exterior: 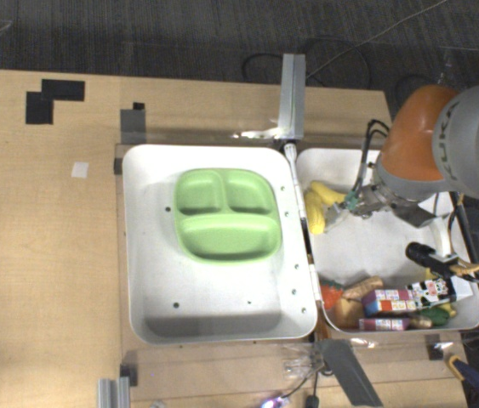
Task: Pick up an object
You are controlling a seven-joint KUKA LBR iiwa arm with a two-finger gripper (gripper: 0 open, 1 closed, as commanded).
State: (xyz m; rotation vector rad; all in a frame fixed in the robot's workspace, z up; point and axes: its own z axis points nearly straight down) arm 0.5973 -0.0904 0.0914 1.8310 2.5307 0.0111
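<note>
Overhead view of two white bins. We see the gripper (347,204) low in the right bin (367,243), just beside a yellow banana-shaped toy (318,206) at the bin's left wall; whether the jaws are open or closed we cannot tell. We judge the toy light, smooth and somewhat slippery, best taken across its narrow middle. A heap of small packages (396,303) lies along the near wall. A green divided tray (226,213) occupies the left bin (150,253).

Overhead, slanted down on both bins (137,228)
</note>
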